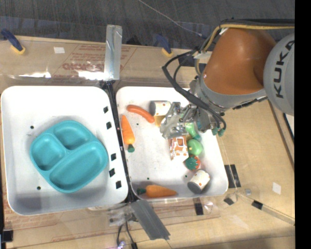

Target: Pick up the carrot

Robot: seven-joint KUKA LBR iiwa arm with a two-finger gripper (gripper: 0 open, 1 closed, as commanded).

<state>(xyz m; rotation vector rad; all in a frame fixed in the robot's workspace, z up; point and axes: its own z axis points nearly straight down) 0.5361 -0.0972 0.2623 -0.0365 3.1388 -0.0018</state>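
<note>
Two white bins sit on the surface. I cannot tell the pincer (179,121) state; it hovers in the right bin (145,154). Left of it, near the bin's left wall, lies the carrot (127,131), its long axis running roughly top-to-bottom.

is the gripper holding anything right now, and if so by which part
It cannot be told. The gripper sits low in the right bin amid clutter, away from the carrot by the bin's left wall, which lies free.
</note>
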